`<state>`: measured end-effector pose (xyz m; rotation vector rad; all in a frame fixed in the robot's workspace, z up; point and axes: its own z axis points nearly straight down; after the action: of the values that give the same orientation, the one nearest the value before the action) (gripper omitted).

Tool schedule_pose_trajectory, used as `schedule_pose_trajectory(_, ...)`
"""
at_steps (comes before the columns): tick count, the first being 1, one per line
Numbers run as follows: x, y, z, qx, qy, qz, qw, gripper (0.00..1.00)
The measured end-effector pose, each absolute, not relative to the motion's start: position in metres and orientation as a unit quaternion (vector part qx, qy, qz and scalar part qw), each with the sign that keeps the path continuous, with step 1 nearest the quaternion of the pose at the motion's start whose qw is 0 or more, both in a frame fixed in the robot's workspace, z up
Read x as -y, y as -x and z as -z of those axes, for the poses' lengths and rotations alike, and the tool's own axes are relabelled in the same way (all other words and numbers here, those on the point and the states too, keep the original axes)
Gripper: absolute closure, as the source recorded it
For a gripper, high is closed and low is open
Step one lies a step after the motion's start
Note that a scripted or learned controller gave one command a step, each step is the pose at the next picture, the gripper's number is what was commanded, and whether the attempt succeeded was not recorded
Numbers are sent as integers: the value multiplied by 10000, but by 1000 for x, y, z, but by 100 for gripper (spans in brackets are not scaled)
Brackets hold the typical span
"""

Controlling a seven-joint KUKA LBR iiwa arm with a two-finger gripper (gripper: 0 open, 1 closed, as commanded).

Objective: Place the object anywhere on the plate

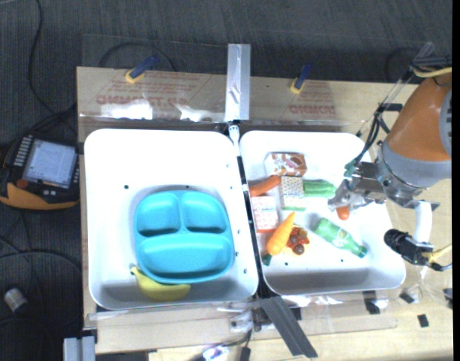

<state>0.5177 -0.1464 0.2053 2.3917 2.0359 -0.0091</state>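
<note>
While the sectioned blue plastic plate (184, 234) is sitting bare in the left bin, the gripper (344, 201) is hovering over the right bin's toy food; I cannot tell its grip, so placing remains.

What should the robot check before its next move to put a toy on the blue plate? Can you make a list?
1. Blue plate sits flat in the left bin: ok.
2. Plate compartments free: ok, though a banana pokes out from under its front edge.
3. Toys wait in the right bin, like the carrot and green bottle: ok.
4. Gripper is above the right bin: ok.
5. Toy between its fingers: cannot tell.
</note>
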Motion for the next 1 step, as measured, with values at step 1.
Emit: schedule_pose_trajectory(1, 146, -518, -205, -6482, -7615, 28, 4, 0)
